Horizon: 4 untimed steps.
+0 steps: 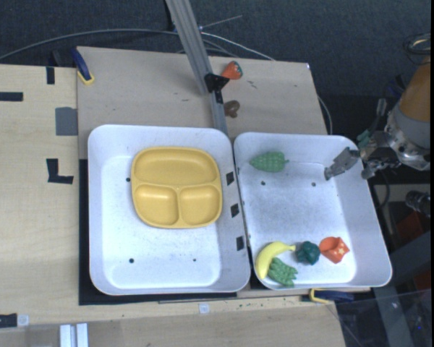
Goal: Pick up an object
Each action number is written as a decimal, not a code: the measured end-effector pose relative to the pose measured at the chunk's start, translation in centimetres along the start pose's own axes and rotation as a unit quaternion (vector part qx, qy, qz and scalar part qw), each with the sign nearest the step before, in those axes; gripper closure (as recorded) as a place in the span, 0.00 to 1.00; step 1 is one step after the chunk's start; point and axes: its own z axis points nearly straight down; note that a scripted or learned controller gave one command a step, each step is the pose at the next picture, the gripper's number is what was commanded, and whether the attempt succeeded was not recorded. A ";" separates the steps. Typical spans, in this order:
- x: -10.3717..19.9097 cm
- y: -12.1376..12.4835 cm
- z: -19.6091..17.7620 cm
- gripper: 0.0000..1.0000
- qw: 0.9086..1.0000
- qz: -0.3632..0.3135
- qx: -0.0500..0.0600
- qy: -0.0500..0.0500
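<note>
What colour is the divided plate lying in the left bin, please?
Yellow; the divided three-compartment plate shows best in the camera view.

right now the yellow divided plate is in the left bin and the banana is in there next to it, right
Not quite. The yellow divided plate is in the left bin, but the banana lies in the right bin, at its near-left corner beside the other toy foods. The camera view shows this.

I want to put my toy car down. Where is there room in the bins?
Left bin: the bare strip below the yellow plate. Right bin: the open middle, between the green leaf and the toys. Its near edge is crowded: banana, broccoli, red toy.
</note>
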 end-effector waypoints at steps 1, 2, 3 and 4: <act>0.0 0.0 0.0 0.00 1.000 0.000 0.000 0.000; -0.1 0.3 6.4 0.00 1.000 0.000 0.003 0.000; 1.0 0.3 11.8 0.00 1.000 0.000 0.003 0.001; 1.1 0.3 14.3 0.00 1.000 0.000 0.000 -0.001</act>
